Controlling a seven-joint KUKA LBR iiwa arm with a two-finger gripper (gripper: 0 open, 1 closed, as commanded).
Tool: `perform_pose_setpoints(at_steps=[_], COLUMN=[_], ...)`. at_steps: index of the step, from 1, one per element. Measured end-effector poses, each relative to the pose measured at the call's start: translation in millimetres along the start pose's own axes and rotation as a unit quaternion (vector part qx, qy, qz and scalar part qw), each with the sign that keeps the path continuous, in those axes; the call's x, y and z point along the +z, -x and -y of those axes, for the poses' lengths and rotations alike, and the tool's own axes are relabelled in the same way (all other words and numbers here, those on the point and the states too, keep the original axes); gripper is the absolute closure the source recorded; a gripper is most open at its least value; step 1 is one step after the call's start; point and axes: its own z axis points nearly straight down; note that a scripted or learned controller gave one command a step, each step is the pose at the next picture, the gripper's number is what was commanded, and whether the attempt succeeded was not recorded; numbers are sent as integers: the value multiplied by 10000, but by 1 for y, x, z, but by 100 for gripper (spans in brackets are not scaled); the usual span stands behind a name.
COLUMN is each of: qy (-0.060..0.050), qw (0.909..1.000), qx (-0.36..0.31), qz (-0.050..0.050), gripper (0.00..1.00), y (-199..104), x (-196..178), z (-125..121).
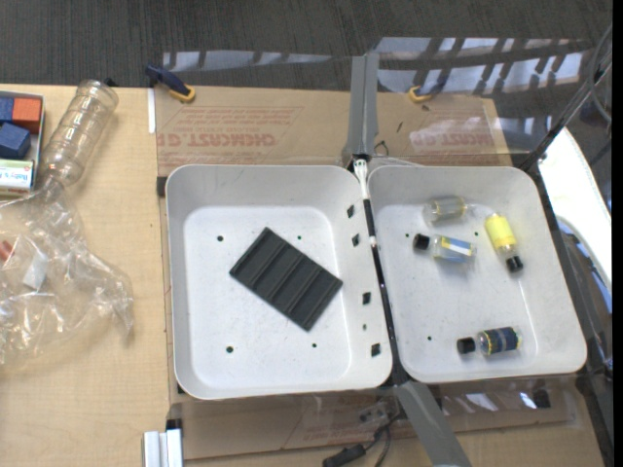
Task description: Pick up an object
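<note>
I cannot tell the state of my gripper, or whether it holds or touches anything. In the left bin [185, 261] a dark ribbed panel [285, 278] lies flat and turned at an angle, near the middle. In the right bin [545, 290] there are four small bottles: a clear one [446, 208], just below it a blue and silver one [448, 247], a yellow one [502, 240] to their right, and a dark one [490, 341] near the front wall, well apart from the others.

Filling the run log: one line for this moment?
left bin: dark ribbed panel | right bin: yellow bottle, three small bottles | nothing picked
</note>
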Motion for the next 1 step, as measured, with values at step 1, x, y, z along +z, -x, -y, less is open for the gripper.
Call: perform_pose_setpoints(at_steps=[1], qy=[15], qw=[9991], qx=[-433], qz=[8], gripper=[0], y=[9], x=[145], z=[2])
